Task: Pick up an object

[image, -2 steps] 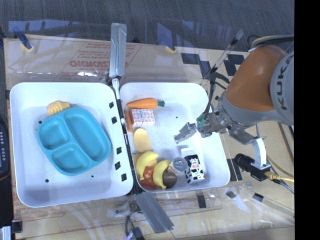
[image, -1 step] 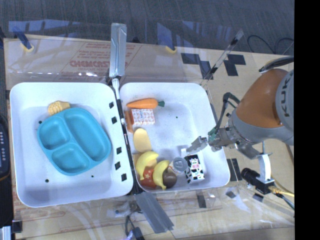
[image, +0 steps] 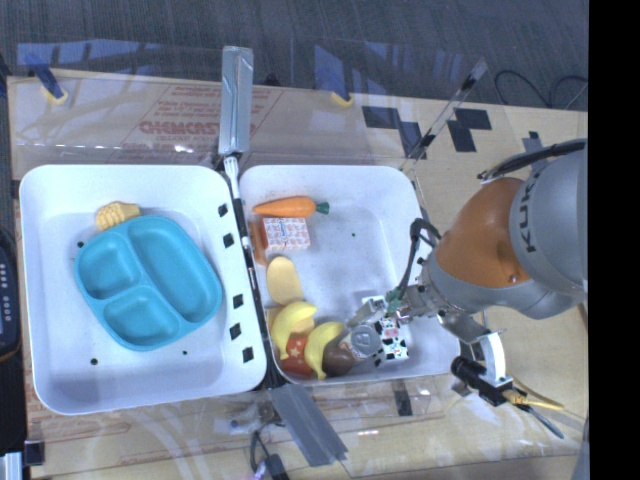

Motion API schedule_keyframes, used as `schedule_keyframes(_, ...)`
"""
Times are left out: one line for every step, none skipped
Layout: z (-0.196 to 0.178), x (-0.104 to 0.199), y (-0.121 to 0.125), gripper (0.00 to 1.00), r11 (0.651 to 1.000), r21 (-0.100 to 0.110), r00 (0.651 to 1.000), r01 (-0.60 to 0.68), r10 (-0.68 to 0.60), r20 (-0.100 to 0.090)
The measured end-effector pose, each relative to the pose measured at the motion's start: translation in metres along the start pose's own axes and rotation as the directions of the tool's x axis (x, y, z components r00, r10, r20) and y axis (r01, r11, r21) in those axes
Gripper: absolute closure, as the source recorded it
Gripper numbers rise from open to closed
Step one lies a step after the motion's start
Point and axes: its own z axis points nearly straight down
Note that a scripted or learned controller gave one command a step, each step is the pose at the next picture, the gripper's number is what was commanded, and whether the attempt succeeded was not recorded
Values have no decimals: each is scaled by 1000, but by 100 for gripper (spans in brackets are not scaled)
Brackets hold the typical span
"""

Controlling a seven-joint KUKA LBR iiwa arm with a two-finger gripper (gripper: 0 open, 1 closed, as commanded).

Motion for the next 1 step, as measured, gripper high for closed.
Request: schedule_keyframes(-10, -1, 0, 100, 1000, 0, 1000, 4, -4, 1)
